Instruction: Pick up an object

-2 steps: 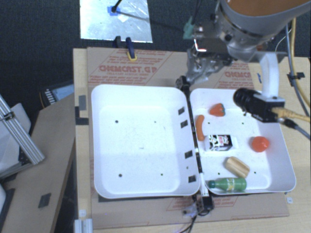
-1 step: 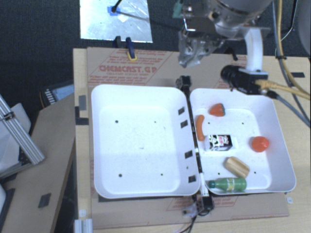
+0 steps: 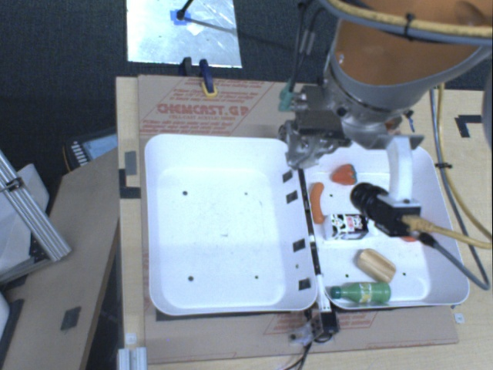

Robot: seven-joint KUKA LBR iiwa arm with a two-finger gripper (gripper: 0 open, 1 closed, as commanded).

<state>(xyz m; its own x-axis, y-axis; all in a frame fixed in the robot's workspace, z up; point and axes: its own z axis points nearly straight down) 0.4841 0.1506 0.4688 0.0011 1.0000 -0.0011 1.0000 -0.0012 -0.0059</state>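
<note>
Gripper (image 3: 299,159) sits above the right bin's (image 3: 439,230) top left corner; finger state can't be told. Orange sausage (image 3: 316,202), red piece (image 3: 343,174), wooden block (image 3: 375,264), green bottle (image 3: 360,291) lie in that bin.

grey arm with orange band reaching in from right, claw (image 3: 302,159) pointing down

Left bin (image 3: 216,230) open; right bin (image 3: 431,280) seemingly crowded with objects.
</note>
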